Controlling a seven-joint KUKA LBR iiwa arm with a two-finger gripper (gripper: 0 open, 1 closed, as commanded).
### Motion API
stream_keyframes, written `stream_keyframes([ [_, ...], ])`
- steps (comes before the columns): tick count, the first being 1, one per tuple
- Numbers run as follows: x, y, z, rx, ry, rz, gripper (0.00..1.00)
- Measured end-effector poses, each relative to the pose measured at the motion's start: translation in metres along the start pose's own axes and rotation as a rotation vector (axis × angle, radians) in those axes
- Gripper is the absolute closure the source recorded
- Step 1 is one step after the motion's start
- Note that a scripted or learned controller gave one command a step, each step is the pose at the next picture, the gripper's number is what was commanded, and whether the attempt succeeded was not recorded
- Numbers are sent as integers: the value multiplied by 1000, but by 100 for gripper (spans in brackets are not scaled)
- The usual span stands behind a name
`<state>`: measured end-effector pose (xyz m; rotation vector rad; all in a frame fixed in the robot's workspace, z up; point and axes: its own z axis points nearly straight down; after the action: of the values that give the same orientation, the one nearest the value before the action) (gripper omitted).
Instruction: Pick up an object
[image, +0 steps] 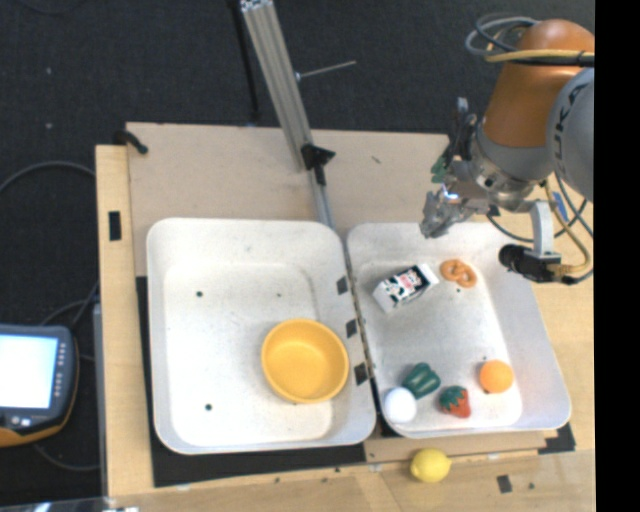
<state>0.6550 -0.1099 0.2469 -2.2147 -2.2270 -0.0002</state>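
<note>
End effector (437, 222) hovering above far edge of right bin (520, 300), nothing between the fingers; how far open, cannot tell. In right bin: small white-and-black carton (405, 286) lying on its side near far left, orange pretzel-shaped piece (458, 271) just beside it, green pepper (422, 379), white ball (400, 405), strawberry (456, 401) and orange (495, 376) clustered along near edge. Yellow bowl (305, 360) upright in left bin (200, 300), near its right wall. Lemon (430, 465) on table (200, 165), just outside right bin's near edge.
</note>
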Motion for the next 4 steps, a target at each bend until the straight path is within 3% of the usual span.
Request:
stream_keyframes([
  [1,47,-30,0,0,1,-1,100],
  [4,196,-79,22,1,1,-2,100],
])
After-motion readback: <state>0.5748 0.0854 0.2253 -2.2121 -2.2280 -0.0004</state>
